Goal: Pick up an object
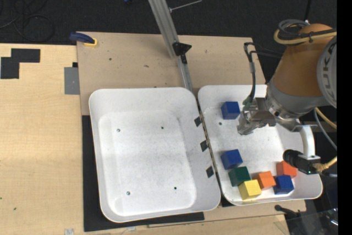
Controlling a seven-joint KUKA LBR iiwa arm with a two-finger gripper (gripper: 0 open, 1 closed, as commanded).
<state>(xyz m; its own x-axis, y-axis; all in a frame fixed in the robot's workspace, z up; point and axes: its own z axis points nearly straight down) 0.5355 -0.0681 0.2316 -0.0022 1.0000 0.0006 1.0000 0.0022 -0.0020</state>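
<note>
Fingers (245, 128) hover right of blue cube (230, 109)

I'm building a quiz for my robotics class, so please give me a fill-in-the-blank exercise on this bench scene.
1. All the cubes lie in the ___ bin of the camera view.
2. The cube nearest the gripper is ___.
3. The yellow cube touches a ___ cube.
4. Between the red cube and the yellow cube sits an ___ cube.

Missing words: right; blue; green; orange

white bins (110, 102), three blue cubes (231, 158), green cube (239, 175), yellow cube (250, 189), orange cube (267, 179)
</note>
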